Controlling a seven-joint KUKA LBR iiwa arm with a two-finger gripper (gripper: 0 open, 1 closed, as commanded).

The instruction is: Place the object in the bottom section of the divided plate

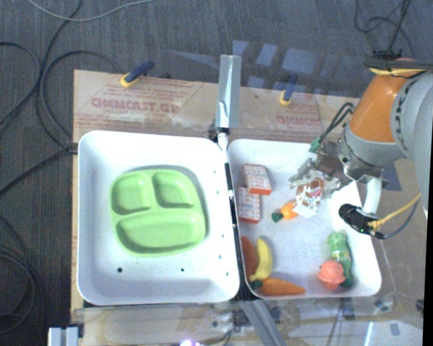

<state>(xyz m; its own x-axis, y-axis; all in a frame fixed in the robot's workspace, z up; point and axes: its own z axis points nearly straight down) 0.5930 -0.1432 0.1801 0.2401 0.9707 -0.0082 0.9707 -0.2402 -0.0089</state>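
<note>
A green divided plate (159, 209) lies in the left bin (88, 270), its wide bottom section towards the near side and bare. My gripper (316, 180) hangs over the upper middle of the right bin (366, 281). A small white and red carton (311, 198) sits right under its tip, touching or very close to it. An orange and green toy vegetable (287, 211) lies against the carton's left side.
The right bin also holds two red and white boxes (257, 179) (248, 204), a banana (263, 259), a red sausage (248, 254), a carrot (283, 286), a green item (338, 249) and a pink fruit (331, 274). A metal divider (225, 97) stands behind the bins.
</note>
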